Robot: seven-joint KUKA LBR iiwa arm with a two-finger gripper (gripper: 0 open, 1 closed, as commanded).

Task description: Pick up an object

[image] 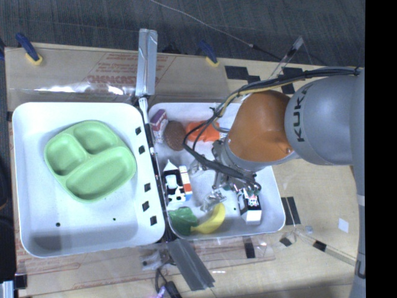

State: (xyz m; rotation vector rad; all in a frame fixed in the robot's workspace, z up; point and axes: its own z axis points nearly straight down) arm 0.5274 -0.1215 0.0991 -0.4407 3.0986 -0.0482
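My arm (pixel 322 120) reaches in from the right, orange wrist band bent downward, claw (pixel 218 194) pointing down.

A robotics lab, apparently: a grey industrial arm with an orange band (pixel 279 129) works over two shallow white plastic bins (pixel 37 228) clamped to a cardboard-covered counter (pixel 74 64).

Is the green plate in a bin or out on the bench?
In: the green plate lies inside the left bin.

Arm (pixel 322 120) over right bin (pixel 273 219); pincer (pixel 218 194) low among clutter, just above banana (pixel 213 220). Green divided plate (pixel 90 160) lies in left bin (pixel 37 228).
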